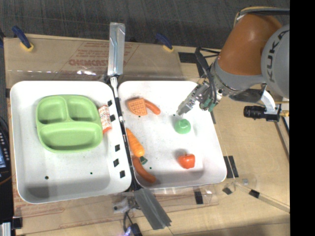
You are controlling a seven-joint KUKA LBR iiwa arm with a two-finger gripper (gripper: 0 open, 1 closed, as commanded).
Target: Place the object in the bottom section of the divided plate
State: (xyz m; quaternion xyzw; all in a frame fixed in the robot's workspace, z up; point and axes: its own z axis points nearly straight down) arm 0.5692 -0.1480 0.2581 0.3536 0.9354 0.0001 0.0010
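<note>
Grey arm's pincer [181,112] is hovering right of centre, just above a small green round toy [183,126]; its grip is unreadable.

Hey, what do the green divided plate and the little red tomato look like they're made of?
The divided plate looks like matte moulded plastic: uniform pale green, with soft rounded section walls and only faint sheen. The tomato looks like a glossy plastic toy: saturated red-orange, with a small highlight and a green top. Rubber or vinyl is possible for it; the view cannot settle that.

Green divided plate [69,122] flat in left bin, its wide bottom section bare
</note>
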